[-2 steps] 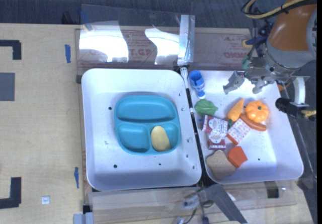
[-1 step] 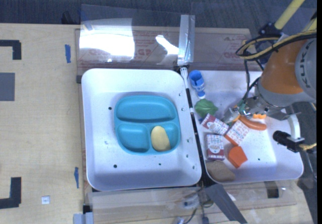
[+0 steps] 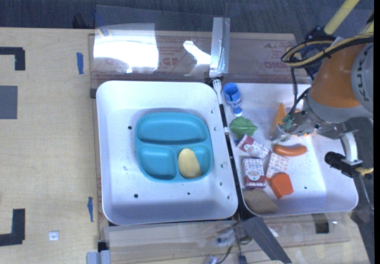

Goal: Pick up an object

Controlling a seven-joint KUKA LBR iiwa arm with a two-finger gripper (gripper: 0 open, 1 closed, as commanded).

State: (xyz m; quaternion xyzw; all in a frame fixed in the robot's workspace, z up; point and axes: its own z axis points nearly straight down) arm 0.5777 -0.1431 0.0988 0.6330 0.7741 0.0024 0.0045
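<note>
A: Reading labels first: is any print legible?

B: Partly. The cardboard panel (image 3: 261,55) behind the bins carries red lettering, too blurred to read. The cartons (image 3: 255,172) in the right bin (image 3: 341,194) show red-and-white print, also unreadable.

A: Claw status?

B: The claw (image 3: 289,129) sits low in the right bin, just above the sausage (image 3: 290,150), beside the orange carrot piece (image 3: 281,113). Whether it is released or clenched cannot be determined.

A: Left bin (image 3: 113,156)?

B: It contains a blue divided tray (image 3: 160,132) holding a yellow potato-like item (image 3: 189,163).
</note>
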